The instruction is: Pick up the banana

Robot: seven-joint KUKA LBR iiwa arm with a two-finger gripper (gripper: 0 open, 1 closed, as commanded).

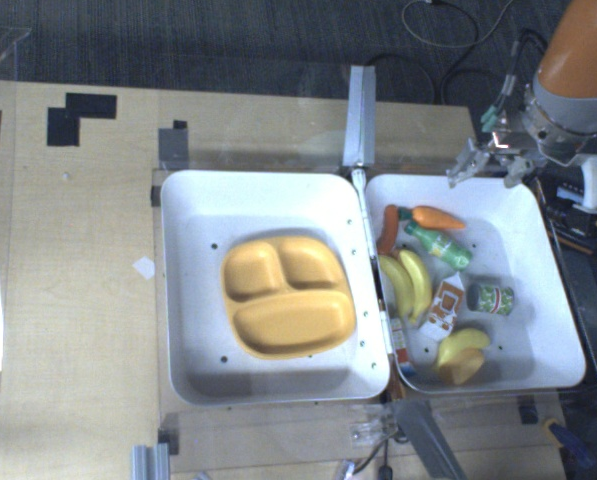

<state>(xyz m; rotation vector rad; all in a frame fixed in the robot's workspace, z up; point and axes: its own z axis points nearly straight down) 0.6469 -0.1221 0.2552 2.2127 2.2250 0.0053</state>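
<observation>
A yellow banana (pixel 406 283) lies along the left side of the right bin (pixel 550 298), close to the divider. My gripper (pixel 490 166) hangs over the far rim of that bin, up and to the right of the banana and well apart from it. Its fingers (pixel 464 171) stand spread, with nothing between them. The orange band of the arm (pixel 578 43) fills the upper right corner.
In the right bin also lie an orange carrot (pixel 438 217), a green bottle (pixel 440 245), a red sausage-like piece (pixel 389 229), a small carton (pixel 444 306), a green can (pixel 492 299) and a yellow fruit (pixel 462 351). The left bin (pixel 188 268) holds a yellow divided tray (pixel 286 293).
</observation>
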